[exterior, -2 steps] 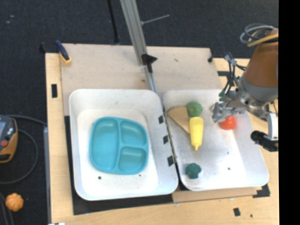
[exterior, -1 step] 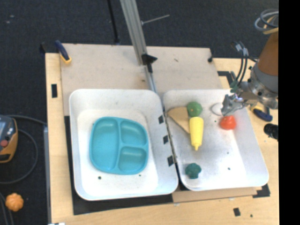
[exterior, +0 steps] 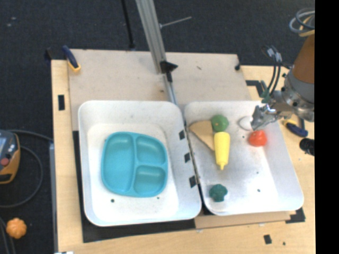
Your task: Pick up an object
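The right bin [exterior: 275, 184] holds a red round object [exterior: 257, 138], a yellow corn-like piece [exterior: 222, 148], a light green ball [exterior: 220, 123], a tan wedge [exterior: 200, 132] and a dark green broccoli-like piece [exterior: 217, 192]. My gripper [exterior: 261, 117] hangs over the bin's far right part, just beyond the red object and slightly above it. Nothing is seen held in it. The grey arm with its orange band comes in from the right edge.
In the left bin [exterior: 92, 115] lies a blue divided plate [exterior: 134, 163]. An aluminium post [exterior: 152, 33] rises behind the bins. A small orange object [exterior: 16, 227] sits off the bench at the lower left. Cables hang at the upper right.
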### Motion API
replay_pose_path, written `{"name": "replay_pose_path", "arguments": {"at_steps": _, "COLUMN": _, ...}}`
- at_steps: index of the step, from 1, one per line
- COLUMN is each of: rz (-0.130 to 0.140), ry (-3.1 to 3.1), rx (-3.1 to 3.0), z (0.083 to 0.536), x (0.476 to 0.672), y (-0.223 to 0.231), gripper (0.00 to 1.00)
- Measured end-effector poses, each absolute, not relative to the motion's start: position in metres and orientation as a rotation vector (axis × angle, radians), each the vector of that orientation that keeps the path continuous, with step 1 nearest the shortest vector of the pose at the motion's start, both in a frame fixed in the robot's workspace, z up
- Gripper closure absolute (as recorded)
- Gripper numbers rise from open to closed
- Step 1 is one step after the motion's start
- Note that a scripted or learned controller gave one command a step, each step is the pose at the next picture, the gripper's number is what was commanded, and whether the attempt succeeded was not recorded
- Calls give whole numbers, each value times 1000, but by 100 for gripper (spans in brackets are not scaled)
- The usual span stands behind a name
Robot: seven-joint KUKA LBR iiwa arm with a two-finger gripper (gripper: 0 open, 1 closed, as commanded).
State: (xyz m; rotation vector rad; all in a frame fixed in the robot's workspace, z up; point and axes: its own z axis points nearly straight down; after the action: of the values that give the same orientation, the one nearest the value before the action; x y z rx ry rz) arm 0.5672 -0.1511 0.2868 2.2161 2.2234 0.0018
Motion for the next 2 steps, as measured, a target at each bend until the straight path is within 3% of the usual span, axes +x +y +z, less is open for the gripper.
{"name": "replay_pose_path", "arguments": {"at_steps": 2, "rz": 3, "ry": 2229, "rx": 2213, "z": 274, "x": 552, "y": -52, "gripper": 100}}
